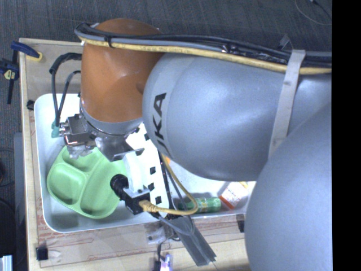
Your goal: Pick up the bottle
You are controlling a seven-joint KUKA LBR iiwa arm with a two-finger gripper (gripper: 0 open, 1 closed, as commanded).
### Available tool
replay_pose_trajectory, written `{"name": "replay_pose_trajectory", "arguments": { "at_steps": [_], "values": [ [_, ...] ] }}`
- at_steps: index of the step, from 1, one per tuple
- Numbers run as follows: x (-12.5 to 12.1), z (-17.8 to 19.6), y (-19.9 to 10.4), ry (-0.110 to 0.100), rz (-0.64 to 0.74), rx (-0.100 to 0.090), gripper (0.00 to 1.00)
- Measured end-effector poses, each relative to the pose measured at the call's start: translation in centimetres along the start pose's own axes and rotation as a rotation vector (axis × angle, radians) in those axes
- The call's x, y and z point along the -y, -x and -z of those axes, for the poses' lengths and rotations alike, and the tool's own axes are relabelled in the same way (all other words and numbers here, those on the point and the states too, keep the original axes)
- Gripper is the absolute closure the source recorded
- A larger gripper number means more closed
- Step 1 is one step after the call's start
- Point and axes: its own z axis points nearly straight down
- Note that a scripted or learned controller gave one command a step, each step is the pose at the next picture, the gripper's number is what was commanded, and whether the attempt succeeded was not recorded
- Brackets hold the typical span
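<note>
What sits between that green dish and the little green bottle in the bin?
In the camera view, the robot's white wrist piece with its black fitting and a yellow cable lie between the green dish and the bottle.

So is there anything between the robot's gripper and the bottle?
The gripper's tip is hidden under the arm's wrist, above the green tray. The bottle lies further right by the bin's near wall, partly covered by a yellow cable. The white mount sits between them.
</note>
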Motion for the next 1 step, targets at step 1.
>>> {"name": "replay_pose_trajectory", "arguments": {
  "at_steps": [1],
  "values": [
    [-1.43, -10.83, 1.73, 0.000, 0.530, 0.001, 1.00]
  ]
}}
